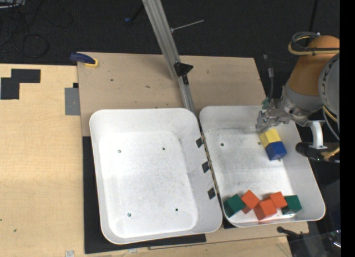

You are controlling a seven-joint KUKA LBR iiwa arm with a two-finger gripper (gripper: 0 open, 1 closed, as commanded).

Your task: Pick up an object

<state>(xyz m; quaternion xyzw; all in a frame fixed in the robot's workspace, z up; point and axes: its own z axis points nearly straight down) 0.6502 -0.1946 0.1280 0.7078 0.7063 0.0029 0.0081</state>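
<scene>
Blocks in the right-hand bin [233, 118], none lifted yet; gripper [268, 121] low over the upper right of that bin.

Count: one yellow block [270, 136] and one blue block [275, 151] touching each other at centre right of the frame, then a cluster along the bin's lower edge of two green blocks [233, 203] [292, 202] and three orange ones [250, 199] [265, 209] [278, 199] (the cluster overlaps, so the orange count is my best reading). Seven in all. Left bin [111, 122] carries no blocks. Gripper sits just above the yellow block, near or touching its top; I cannot tell how the claw stands, the wrist hides it. Judgement: approach made, grasp and lift remain to be done.
</scene>
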